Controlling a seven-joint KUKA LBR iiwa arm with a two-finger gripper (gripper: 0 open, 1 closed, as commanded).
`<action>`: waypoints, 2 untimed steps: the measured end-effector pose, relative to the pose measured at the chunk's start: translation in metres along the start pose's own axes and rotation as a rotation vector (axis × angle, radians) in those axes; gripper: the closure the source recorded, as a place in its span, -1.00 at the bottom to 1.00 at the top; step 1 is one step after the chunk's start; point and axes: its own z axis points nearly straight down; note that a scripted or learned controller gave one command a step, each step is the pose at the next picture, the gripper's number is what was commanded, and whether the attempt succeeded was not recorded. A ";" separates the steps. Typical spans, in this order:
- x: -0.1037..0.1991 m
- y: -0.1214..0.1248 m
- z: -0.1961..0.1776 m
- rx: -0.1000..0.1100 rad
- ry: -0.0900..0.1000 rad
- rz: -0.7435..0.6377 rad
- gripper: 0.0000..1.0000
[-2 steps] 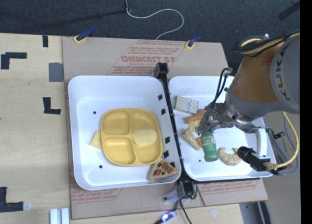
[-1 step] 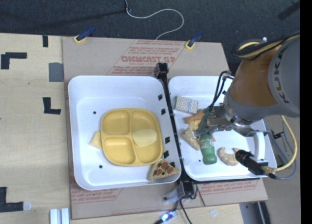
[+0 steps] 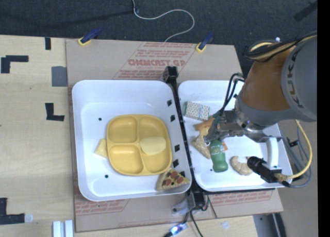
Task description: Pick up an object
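2 bins (image 3: 82, 128), 1 tray (image 3: 138, 144), 1 bottle (image 3: 218, 157)

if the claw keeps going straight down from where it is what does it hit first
Most likely the green bottle lying in the right bin; the claw hangs just over its cap end. Depth is hard to judge from above.

A light wooden bench (image 3: 31, 143) with black angular marks carries a flat brown cardboard sheet (image 3: 154, 61) printed in red lettering (held at its far edge by two blue-and-yellow clamps (image 3: 89, 36)). Two shallow white plastic bins sit side by side on the cardboard: the larger left bin (image 3: 85, 128) and the right bin (image 3: 206, 87), touching along a black divider.
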 end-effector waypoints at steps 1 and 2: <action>0.006 0.004 -0.006 0.000 0.000 -0.001 1.00; -0.004 -0.011 -0.006 0.001 -0.001 0.002 1.00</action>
